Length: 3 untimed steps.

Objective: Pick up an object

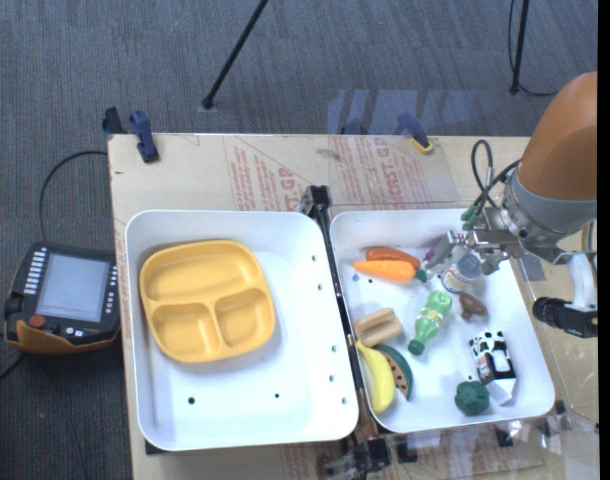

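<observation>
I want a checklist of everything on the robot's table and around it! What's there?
Surface: board bench bearing left bin and right bin.
Job's things: in the right bin, carrot, bread, green bottle, banana, melon slice, broccoli, cow carton, small brown piece.
Clutter: yellow divided plate in the left bin.
Gripper: gripper over the right bin's far side; what it holds, cannot tell.
Cables: black cable to the pendant.
Surroundings: grey carpet, tripod legs, clamps.

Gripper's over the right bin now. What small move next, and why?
Probably lower straight down: the gripper sits above the right bin, between the carrot and the green bottle, with nothing seen in its grasp. Whether it is open is unclear.
</observation>
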### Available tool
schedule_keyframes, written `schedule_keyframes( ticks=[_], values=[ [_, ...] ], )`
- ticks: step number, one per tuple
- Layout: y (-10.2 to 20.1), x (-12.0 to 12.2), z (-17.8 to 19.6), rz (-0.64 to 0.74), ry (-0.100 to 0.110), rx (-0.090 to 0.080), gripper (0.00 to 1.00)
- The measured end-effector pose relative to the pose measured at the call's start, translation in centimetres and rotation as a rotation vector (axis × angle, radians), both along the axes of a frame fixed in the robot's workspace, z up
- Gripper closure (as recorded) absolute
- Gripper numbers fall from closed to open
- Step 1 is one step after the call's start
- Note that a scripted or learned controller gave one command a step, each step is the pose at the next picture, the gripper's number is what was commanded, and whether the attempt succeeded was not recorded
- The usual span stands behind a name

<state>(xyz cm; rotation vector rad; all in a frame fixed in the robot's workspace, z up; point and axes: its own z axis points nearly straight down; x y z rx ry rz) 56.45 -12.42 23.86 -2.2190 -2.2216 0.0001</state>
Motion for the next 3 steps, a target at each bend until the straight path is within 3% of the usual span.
schedule_keyframes(
  ticks=[1, 2, 3],
  values=[
    [-0.9, -0.1, -15.2, -0.236, 0.007, 0.002, 0.00],
    [-1.1, -0.1, -14.2, -0.242, 0.010, 0.005, 1.00],
    [7.7, 5.6, -1.1, -0.373, -0.007, 0.004, 1.00]
  ],
)
